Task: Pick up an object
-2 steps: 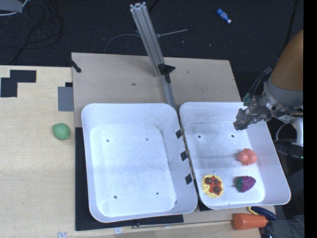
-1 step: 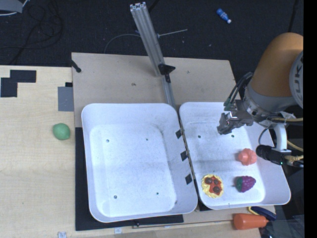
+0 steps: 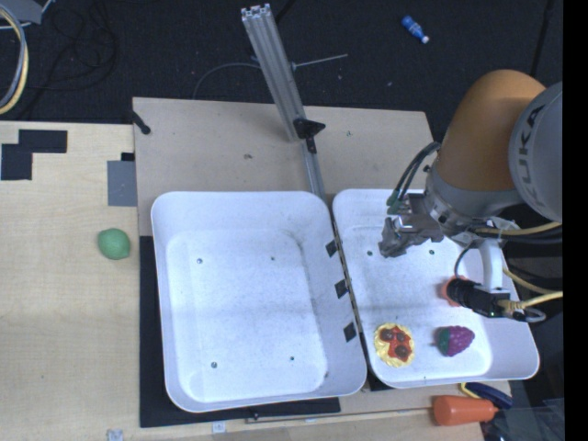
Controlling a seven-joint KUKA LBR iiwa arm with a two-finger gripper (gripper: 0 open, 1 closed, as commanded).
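1. The dark tool (image 3: 397, 243), on the grey arm with the orange band (image 3: 501, 131), hangs over the far left part of the shallow white right-hand bin (image 3: 367, 297). Whether it is open or closed cannot be told, and nothing is seen held in it.
2. A small orange-red item (image 3: 446, 288) lies in the same bin, to the right of the tool and nearer. It is partly hidden by the robot's own fittings, so its shape is unclear.
3. A flat round yellow toy with red spots (image 3: 394, 344) lies near the bin's near edge, well apart from the tool.
4. A purple grape-bunch toy (image 3: 454, 340) lies just to the right of the yellow toy, apart from it.
5. The shallow white left-hand bin (image 3: 239, 292) sits beside the right one, their edges meeting.
6. An orange carrot-like piece (image 3: 462, 409) lies outside the right bin, past its near edge.
7. A grey metal bar (image 3: 276, 72) slants over the far side of the tabletop (image 3: 220, 145).
8. A green ball (image 3: 114, 243) rests on the pale wood surface to the left of the left bin.
9. A small blue item (image 3: 415, 29) lies on the dark floor at far right.
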